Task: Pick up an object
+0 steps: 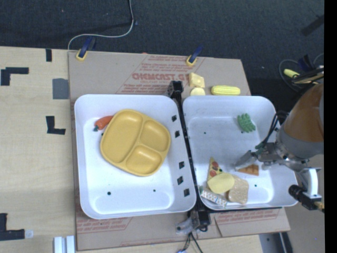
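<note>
Just below my gripper [246, 161] an orange wedge-shaped toy slice [248, 169] is lying; whether the gripper is pinching, I cannot tell.

Left bin [87, 157]: we see a divided plate [136, 142] in it, toward the back, with a carrot [103, 122] tucked at the plate's back-left edge.
Right bin [221, 107]: we find a broccoli piece [245, 122] at the back right; a pizza slice [214, 168], potato [220, 183], bread slice [238, 191] and wrapper [212, 198] clustered at the front.
Behind the right bin: a corn cob [225, 90] and two small pieces [196, 80] lie on the cardboard [131, 70].
</note>
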Controlling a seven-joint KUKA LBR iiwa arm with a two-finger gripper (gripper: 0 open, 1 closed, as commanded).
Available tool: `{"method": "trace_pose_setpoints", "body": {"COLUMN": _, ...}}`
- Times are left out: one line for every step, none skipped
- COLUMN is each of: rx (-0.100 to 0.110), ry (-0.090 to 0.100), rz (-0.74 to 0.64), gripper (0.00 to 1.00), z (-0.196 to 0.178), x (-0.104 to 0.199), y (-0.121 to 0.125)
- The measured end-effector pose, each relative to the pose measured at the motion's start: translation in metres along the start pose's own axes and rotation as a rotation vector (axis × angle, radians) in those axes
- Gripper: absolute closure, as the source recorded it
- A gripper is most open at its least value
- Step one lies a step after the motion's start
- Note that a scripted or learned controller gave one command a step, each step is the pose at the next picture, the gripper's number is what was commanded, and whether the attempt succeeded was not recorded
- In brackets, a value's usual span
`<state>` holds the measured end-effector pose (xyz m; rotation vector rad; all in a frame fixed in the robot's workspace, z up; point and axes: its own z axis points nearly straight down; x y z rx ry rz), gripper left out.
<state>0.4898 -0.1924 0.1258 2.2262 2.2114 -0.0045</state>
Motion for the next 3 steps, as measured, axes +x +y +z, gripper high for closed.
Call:
{"method": "trace_pose_setpoints", "body": {"rx": 0.002, "ry": 0.001, "rz": -0.004, "gripper": 0.0, "z": 0.04, "x": -0.004, "y": 0.015}}
{"method": "trace_pose_setpoints", "body": {"rx": -0.013, "ry": -0.007, "rz": -0.004, "gripper": 1.0, "z": 0.025, "x": -0.006, "y": 0.019}}
{"method": "trace_pose_setpoints", "body": {"rx": -0.009, "ry": 0.001, "rz": -0.011, "gripper": 1.0, "z": -0.067, "x": -0.002, "y": 0.069}}
